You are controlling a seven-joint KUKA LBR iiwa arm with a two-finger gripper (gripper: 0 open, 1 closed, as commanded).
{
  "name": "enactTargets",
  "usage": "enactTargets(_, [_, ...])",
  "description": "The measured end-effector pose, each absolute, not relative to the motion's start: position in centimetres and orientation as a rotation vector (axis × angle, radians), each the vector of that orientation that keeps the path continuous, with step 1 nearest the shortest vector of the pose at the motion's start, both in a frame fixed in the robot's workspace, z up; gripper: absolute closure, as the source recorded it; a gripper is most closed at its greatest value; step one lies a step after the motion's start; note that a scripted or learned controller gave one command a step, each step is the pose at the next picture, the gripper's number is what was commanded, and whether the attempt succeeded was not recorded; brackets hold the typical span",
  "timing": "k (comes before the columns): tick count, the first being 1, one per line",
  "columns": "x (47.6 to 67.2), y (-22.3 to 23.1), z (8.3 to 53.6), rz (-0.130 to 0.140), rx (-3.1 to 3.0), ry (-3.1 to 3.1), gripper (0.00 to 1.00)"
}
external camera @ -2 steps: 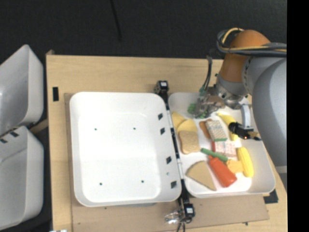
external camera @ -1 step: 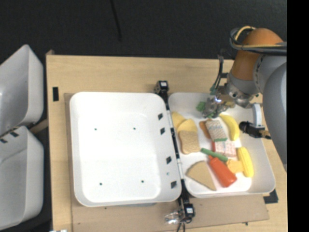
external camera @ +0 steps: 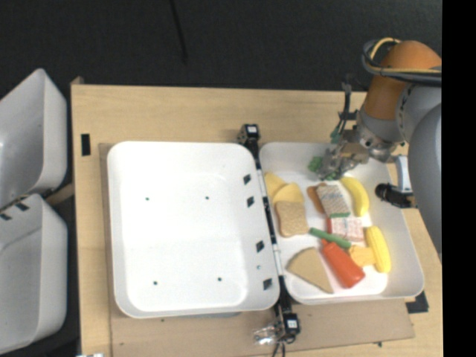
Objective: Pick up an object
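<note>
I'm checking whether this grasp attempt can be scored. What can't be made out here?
- End effector, camera view: too small and blurred to tell what, if anything, it grips.
- Arm: cut off by the right edge.
- Packet under the banana: label too small to read.

Mostly plastic and wood here

Both bins, the left bin (external camera: 178,229) and right bin (external camera: 401,270), look like smooth, slightly glossy white plastic. The bench (external camera: 223,114) is pale matt wood, looks like plywood. The carrot (external camera: 342,264) and banana (external camera: 358,195) look like shiny plastic toys; the bread slice (external camera: 291,217) looks rougher.
</note>
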State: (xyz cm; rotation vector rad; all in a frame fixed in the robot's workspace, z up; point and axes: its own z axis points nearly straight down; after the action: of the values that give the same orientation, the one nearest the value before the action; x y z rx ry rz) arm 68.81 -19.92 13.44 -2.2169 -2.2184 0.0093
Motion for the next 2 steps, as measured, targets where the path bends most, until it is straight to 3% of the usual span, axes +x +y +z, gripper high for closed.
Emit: enactTargets(2, [68.8,-17.3,12.1,0.018,-2.214,-2.221,1.0])
